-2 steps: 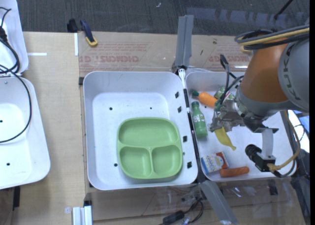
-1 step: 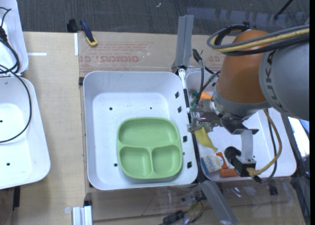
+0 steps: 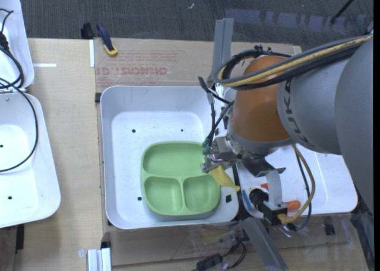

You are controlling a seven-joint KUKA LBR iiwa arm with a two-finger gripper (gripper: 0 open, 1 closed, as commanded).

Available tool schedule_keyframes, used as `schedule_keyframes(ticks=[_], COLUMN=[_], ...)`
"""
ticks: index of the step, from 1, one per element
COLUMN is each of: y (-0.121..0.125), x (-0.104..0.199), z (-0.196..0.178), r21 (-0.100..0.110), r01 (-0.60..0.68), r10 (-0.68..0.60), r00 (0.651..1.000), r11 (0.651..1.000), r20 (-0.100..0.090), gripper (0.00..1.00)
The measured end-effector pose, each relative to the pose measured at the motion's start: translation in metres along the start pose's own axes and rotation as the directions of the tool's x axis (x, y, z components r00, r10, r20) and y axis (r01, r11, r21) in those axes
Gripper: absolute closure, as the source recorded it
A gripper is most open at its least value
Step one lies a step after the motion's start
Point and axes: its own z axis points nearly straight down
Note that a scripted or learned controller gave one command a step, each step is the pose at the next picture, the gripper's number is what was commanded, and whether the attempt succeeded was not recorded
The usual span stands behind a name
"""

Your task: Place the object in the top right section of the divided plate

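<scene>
A light green divided plate (image 3: pixel 155 156) lies in the white bin (image 3: pixel 119 145), with one large section at the far side and two small ones at the near side. My gripper (image 3: pixel 215 162) hangs over the plate's right rim, beside the large section. A small yellow banana-like object (image 3: pixel 225 179) sticks out just below the fingers, held between them, above the plate's right edge. The grey arm with its orange band (image 3: pixel 261 107) covers most of the neighbouring bin.
The second bin (image 3: pixel 335 195) lies under the arm at right, with a small orange item (image 3: pixel 291 206) near its front. A white tray with black cables (image 3: pixel 18 163) sits at far left. A blue and yellow clamp (image 3: pixel 107 41) rests on the bench's far edge.
</scene>
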Motion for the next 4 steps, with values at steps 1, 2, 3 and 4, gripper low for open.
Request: schedule_keyframes(ticks=[1,2,3,4], y=[0.052,0.004,0.026,0.017], x=[0.063,0.027,0.094,0.034], z=[0.022,0.005,0.006,0.045], r21=[-0.003,-0.001,-0.001,0.001], r01=[0.297,0.014,0.076,-0.556], r10=[-0.297,-0.014,-0.076,0.556], r00=[0.955,1.0,0.997,0.831], r11=[0.955,1.0,0.997,0.831], r20=[0.002,0.0,0.002,0.002], gripper=[1.0,1.0,1.0,1.0])
